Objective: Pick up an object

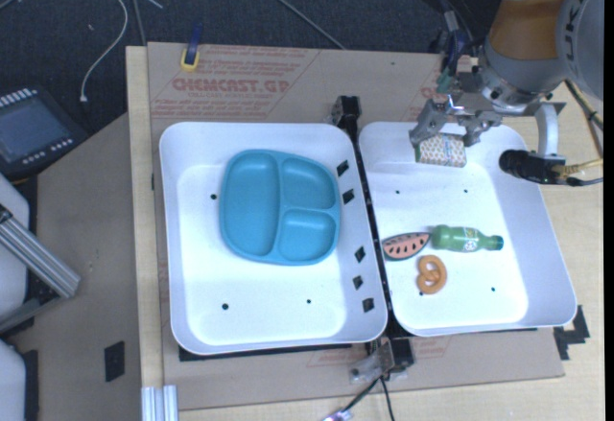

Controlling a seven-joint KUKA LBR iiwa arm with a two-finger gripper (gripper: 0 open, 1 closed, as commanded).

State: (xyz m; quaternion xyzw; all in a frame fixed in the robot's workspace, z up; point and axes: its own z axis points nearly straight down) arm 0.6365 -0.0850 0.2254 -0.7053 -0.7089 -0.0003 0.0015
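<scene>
Hovering at the far edge of the right bin (552, 256), the gripper (451, 127) stands with its fingers spread on either side of a small patterned box (442, 152), not yet closed on it. The box lies close to the bin's far wall, so a finger could catch that wall, or tip the box and push it aside. Nearer the bin's middle lie a watermelon slice (406, 245), a green bottle (464, 239) and a pretzel (432, 273); the left bin (192, 304) carries a blue divided plate (280, 207).
</scene>
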